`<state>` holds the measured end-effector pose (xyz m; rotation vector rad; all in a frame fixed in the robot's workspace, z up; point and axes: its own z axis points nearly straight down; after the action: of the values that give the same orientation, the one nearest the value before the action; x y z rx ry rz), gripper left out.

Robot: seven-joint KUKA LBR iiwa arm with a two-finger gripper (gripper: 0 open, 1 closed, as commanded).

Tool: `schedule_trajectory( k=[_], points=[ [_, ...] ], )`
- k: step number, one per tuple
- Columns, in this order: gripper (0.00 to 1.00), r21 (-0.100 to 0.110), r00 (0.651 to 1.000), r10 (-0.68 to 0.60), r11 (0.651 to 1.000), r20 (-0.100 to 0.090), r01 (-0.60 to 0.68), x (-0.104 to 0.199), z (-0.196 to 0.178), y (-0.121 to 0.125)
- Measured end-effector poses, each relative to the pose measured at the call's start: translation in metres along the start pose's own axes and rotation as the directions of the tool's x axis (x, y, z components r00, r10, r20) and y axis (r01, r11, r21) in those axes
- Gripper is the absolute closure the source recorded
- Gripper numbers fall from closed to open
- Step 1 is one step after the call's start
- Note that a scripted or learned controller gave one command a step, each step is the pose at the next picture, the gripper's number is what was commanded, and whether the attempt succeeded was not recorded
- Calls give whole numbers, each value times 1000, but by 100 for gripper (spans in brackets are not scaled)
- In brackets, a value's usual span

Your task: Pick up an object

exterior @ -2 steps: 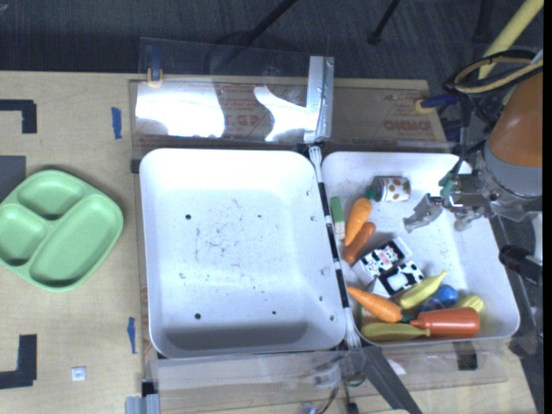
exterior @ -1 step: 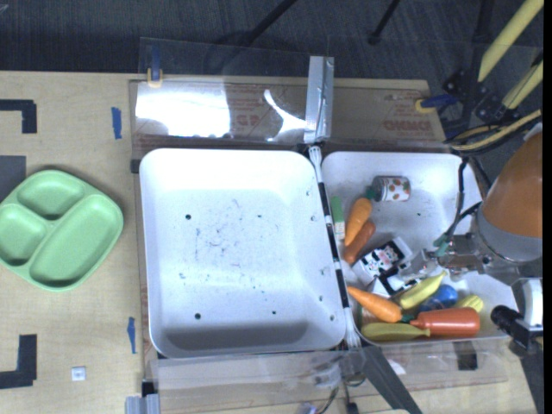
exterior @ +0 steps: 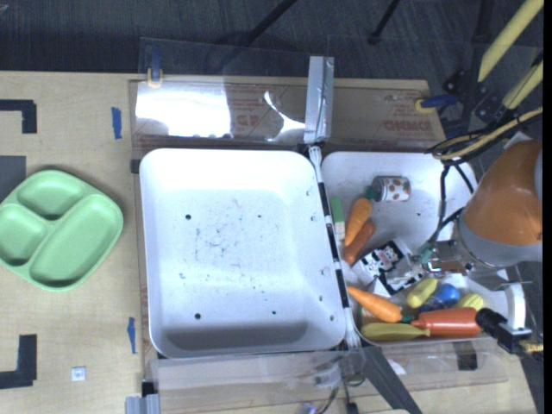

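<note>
Camera view: you look down on two white bins.
Landmark: right bin (exterior: 345, 164).
Gripper (exterior: 423, 261): low inside it, over a black-and-white item (exterior: 385, 259); you cannot tell its grip.
Objects: carrots (exterior: 358, 229), a red piece (exterior: 448, 320) heaped inside.
Green tray (exterior: 57, 228): far left.

Open left bin, crowded right bin

The left bin (exterior: 228, 248) lies bare across its whole floor, open from above. The right bin (exterior: 414, 166) is clear only along its far edge; toy carrots (exterior: 358, 229), a small can (exterior: 391, 188) and a heap of toy food (exterior: 427, 310) crowd its near half, with the arm (exterior: 504, 214) overhanging its right side.
</note>
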<state>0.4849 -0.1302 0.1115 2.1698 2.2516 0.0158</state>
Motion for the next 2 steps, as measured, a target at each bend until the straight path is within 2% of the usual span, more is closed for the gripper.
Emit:
schedule_trajectory(
  k=[1, 2],
  points=[
    [0, 17, 990, -141, 990, -6, 141, 47, -71, 50],
    [0, 17, 995, 99, 995, 0, -99, -25, -62, 143]
  ],
)
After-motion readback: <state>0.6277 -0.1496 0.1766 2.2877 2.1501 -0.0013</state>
